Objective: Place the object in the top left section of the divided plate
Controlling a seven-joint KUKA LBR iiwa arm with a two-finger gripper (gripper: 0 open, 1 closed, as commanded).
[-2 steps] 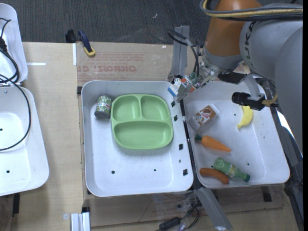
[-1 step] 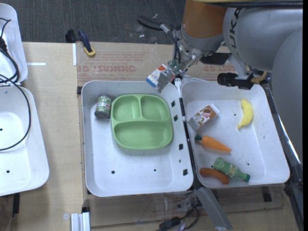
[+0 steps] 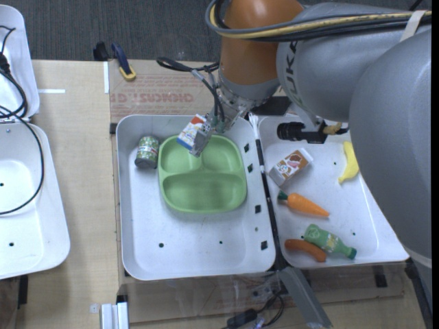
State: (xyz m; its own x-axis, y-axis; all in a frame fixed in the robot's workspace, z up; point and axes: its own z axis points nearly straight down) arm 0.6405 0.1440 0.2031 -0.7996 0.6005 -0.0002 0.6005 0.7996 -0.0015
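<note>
A green divided plate (image 3: 206,184) lies in the left white bin (image 3: 185,252), with two small sections at the far side and one wide section at the near side. My gripper (image 3: 202,141) hangs from the orange-banded wrist over the plate's far edge, near the divider between the two small sections. It is shut on a small white carton with blue and red print (image 3: 190,133). The carton is tilted and sits over the far rim of the top left section, slightly above the plate.
A small green-labelled can (image 3: 146,151) stands in the left bin just left of the plate. The right bin (image 3: 370,245) holds a brown-and-white carton (image 3: 289,166), a carrot (image 3: 306,205), a banana (image 3: 349,162), a green bottle (image 3: 330,241) and a red-orange piece (image 3: 304,249).
</note>
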